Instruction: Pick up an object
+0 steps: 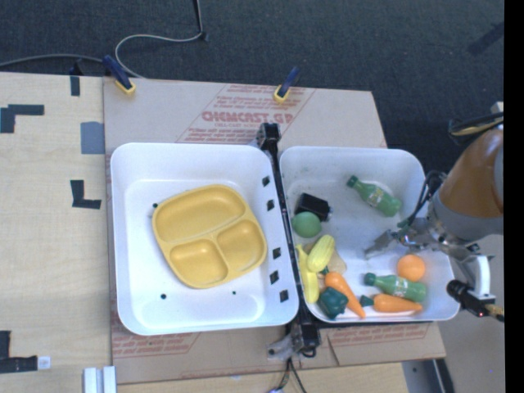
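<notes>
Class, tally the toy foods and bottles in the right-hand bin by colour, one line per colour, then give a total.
Green: 4, two bottles, a round fruit, a dark vegetable
Orange: 3, two carrots, a round fruit
Yellow: 2, corn, a banana
Black: 1, a block
Total: 10

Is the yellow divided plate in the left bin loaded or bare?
Bare. The yellow three-compartment plastic plate lies flat in the left white bin, all three compartments showing plain yellow.
</notes>
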Available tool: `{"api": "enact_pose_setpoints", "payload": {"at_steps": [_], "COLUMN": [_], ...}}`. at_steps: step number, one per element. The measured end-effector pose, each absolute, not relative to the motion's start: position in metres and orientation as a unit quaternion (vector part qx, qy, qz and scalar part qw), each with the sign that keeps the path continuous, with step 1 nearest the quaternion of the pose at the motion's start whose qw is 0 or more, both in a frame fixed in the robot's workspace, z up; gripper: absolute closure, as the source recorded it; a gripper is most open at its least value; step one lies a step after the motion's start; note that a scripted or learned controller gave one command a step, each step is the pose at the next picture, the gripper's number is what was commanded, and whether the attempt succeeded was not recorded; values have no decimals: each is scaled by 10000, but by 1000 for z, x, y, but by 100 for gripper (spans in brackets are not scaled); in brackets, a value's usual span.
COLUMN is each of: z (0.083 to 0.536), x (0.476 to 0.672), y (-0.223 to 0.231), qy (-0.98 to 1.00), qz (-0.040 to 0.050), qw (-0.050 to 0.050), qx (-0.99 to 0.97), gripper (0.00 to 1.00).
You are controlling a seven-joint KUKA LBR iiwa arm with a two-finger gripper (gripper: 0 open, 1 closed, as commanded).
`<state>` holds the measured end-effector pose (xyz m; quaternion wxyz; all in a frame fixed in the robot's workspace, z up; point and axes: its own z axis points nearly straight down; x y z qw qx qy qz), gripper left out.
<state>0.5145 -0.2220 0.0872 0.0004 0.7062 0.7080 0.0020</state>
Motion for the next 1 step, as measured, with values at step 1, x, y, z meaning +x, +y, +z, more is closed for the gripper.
{"api": "enact_pose_setpoints", "payload": {"at_steps": [1], "z": [206], "x": [593], "y": [-223], "qy": [7076], "qz": [1], "qw": [11], "qx": [7066], "gripper": [0]}}
